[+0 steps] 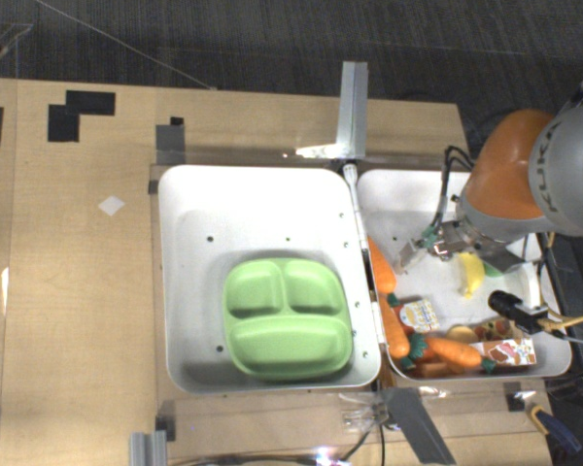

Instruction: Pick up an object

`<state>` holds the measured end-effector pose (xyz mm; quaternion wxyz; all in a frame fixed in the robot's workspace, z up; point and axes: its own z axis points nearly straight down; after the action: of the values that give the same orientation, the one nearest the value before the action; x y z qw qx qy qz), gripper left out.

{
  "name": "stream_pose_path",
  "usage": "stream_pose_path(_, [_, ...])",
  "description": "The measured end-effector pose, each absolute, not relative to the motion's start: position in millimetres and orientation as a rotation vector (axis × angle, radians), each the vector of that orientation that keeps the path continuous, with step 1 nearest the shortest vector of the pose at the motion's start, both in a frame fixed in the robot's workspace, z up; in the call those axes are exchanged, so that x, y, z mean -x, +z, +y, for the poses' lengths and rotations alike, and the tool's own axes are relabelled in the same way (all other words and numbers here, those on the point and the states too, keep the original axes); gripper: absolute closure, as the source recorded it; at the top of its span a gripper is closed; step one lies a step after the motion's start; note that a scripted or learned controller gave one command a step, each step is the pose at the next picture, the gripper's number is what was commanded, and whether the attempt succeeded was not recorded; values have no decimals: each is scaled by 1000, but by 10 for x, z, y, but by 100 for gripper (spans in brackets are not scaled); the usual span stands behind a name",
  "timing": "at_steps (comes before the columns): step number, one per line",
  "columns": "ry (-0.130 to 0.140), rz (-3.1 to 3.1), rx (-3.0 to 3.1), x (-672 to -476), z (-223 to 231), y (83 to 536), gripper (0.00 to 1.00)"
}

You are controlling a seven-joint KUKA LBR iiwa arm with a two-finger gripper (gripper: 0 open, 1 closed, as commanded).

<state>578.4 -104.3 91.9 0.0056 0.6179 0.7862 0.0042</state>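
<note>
While my arm hangs over the right bin [389, 197], my tool [445, 244] sits near the bin's middle; whether it is spread or pressed together I cannot tell. From the tool, a banana [471, 273] lies just beside it at about four o'clock. Carrots [381, 270] run along the bin's left wall at eight o'clock, with small packets [420, 314] and another carrot [454, 352] toward six o'clock. The left bin [189, 260] carries a green tray [287, 316]. I judge the banana light, smooth and somewhat soft, so I would grip it across its thick middle, gently.
</note>
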Motion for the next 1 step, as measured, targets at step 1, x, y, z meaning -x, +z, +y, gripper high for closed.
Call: stream_pose_path(1, [5,2418,-1996,-5902,-1601,1518,0])
